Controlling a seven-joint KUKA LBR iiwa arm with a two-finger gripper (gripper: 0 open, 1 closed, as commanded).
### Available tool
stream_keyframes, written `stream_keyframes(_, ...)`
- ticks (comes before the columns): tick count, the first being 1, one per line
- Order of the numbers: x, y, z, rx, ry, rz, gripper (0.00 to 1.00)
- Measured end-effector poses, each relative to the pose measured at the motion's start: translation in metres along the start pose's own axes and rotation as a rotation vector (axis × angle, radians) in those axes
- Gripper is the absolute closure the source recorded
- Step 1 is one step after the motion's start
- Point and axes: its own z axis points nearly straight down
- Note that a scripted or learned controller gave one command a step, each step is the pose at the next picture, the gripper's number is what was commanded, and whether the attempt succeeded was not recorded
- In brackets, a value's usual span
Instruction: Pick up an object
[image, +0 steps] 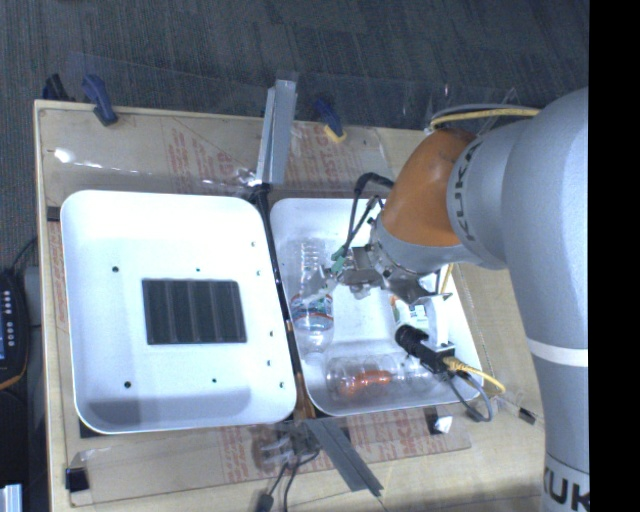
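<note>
The gripper (348, 268) hangs low inside the right bin (305, 218), over its middle, at the end of the grey arm with its orange band (425, 200), which slants down from the right. From this angle the wrist covers the tool's tip, so it cannot be told whether it is released or clenched, and nothing can be seen held in it.

Just to the left of the gripper, close enough that contact cannot be ruled out, is a clear plastic water bottle (312, 298). Its cap end points toward the bin's far wall and it has a bluish label around its lower body. It lies near the left wall of the right bin.

Nearer the camera than the gripper, along the bin's near wall, a second clear bottle (372, 379) lies on its side. Something orange shows through its wall. It is apart from the water bottle and not touched by the tool.

Farther left, beyond the wall shared by the two bins, sits the left bin (100, 250). A dark ribbed rectangular panel (193, 310) lies flat in the middle of its floor, well apart from the gripper.

Beyond the bins, a grey metal bar (277, 130) runs away from the gap between them. Two blue clamps grip the far edge of the bench (150, 150), one (100, 100) at the far left and one (328, 116) beyond the gripper. Another grey metal bar (345, 458) lies on the near side of the bench, below the right bin.
</note>
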Motion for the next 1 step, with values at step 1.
stream_keyframes(1,-0.0263,0.0597,0.0525,0.002,0.000,0.124,0.00)
